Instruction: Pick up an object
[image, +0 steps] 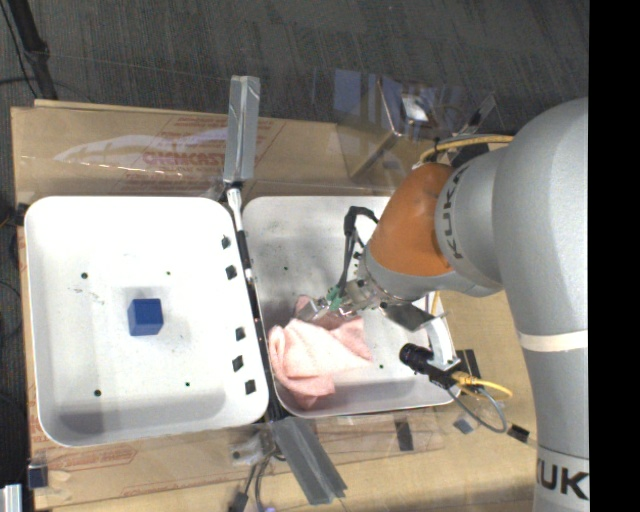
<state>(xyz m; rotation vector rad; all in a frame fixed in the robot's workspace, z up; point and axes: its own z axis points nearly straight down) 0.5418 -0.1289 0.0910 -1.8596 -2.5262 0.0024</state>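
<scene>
The grey arm with its orange band reaches in from the right and leans over the right-hand shallow white bin (300, 215), so that its hand (335, 300) comes down at the upper edge of a crumpled pink cloth (312, 355). The cloth lies bunched in the lower left part of that bin, close against the divider between the two bins, and the hand touches or nearly touches its top fold. Whether the hand is apart, together or clamped on cloth I cannot tell; the wrist hides too much of it. The cloth looks like the intended target, since the arm is lowered straight onto it.

The cloth's long axis runs roughly from lower left to upper right, with its thicker rolled end towards the divider and its thinner end pointing to the hand. Approaching at the thin end probably gives a fold that is easier to pinch.

A small blue cube (146, 316) sits alone in the left-hand white bin (60, 230), well apart from the arm, flat on the floor.
</scene>
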